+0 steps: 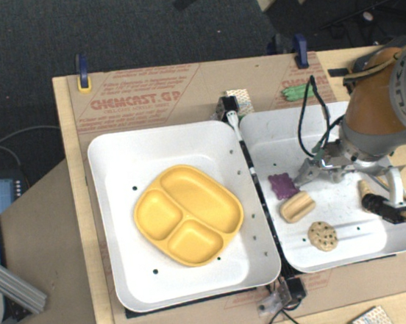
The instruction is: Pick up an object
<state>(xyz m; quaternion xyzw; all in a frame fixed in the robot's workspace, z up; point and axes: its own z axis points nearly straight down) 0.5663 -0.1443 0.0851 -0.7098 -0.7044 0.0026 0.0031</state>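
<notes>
Camera view: bread roll [296, 207] just left of gripper [335, 170], apart.

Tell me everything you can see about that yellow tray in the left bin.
The yellow tray is a rounded, glossy dish, plastic by the look of it, moulded into three compartments: one large at the upper right and two smaller at the left and bottom. All three hold nothing. It lies flat, turned at an angle, near the middle of the left white bin, resting on the bin's floor and apart from its walls. Nothing else touches it.
</notes>
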